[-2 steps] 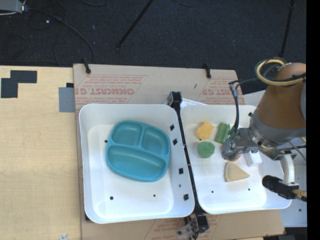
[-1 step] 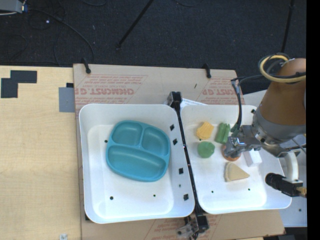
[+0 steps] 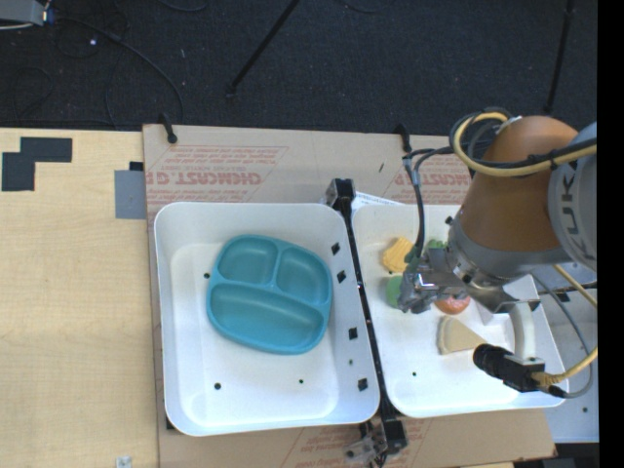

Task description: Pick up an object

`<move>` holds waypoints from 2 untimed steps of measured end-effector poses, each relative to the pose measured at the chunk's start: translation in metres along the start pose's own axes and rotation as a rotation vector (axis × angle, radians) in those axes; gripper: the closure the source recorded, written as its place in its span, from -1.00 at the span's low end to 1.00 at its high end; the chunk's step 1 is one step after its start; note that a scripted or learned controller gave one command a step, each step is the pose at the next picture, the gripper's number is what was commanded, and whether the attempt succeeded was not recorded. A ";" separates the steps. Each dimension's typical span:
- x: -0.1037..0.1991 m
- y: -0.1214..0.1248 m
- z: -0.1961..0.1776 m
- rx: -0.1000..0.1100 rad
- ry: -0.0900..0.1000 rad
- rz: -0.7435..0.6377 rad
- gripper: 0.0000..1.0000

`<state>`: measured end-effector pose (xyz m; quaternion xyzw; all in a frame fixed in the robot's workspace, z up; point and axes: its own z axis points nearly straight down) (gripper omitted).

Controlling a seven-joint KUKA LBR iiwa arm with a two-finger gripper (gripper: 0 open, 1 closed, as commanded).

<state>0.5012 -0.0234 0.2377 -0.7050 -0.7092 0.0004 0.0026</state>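
Arm: the grey arm with its orange band (image 3: pixel 517 188) comes in from the table's right edge and hangs over the right bin, covering much of that bin's far half.
End effector: the end effector (image 3: pixel 421 289) is low inside the right bin, near the bin's left wall, among the small objects there. Its metal tip sits just beside the green object; whether it is spread or pressed together cannot be told, since the wrist hides it from above.
Right bin: the right bin (image 3: pixel 429 388) is a shallow white tray lying toward the table's right edge, touching the left bin along a dark divider.
Yellow object: a yellow object (image 3: pixel 396 254) lies in the far-left part of the right bin, just beyond the end effector.
Green object: a green object (image 3: pixel 394 292) lies by the right bin's left wall, touching or just beside the end effector tip.
Red object: a red-orange object (image 3: pixel 452 305) peeks out just under the wrist, near the bin's middle.
Tan wedge: a tan wedge (image 3: pixel 458 336) rests flat on the bin floor, nearer the table's front edge than the red piece.
Left bin: the left bin (image 3: pixel 185 378) carries a teal divided plate (image 3: pixel 270 293) lying flat near its centre.
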 end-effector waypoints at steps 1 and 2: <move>0.047 -0.004 0.012 0.001 -0.001 0.001 1.00; 0.100 -0.013 0.022 0.002 -0.001 0.001 1.00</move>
